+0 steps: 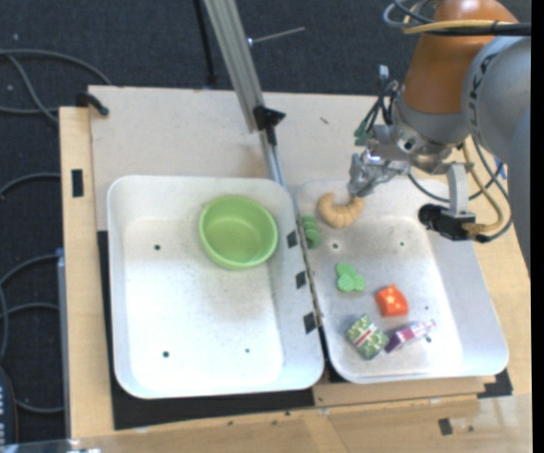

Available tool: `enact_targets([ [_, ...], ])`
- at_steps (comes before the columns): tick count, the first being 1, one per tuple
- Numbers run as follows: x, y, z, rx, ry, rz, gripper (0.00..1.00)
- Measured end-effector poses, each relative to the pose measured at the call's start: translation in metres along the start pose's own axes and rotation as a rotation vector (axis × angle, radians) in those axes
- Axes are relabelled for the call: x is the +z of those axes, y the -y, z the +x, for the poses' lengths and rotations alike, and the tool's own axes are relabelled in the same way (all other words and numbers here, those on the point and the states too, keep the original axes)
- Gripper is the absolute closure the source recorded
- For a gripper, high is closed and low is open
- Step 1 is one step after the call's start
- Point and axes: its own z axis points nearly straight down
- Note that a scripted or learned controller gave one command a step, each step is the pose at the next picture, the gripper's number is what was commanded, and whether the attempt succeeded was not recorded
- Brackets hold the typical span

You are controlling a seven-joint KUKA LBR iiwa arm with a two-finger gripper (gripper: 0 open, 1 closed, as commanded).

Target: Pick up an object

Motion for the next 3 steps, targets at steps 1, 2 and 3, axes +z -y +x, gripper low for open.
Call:
enact_targets([
  [1,-0.006,-0.007,0.044,0.001,0.001,-0.001,1.00],
  [2,-0.015,-0.010,0.100,0.000,0.001,-0.001,1.00],
  [3,-0.015,-0.009,0.146,0.001,0.001,-0.001,1.00],
])
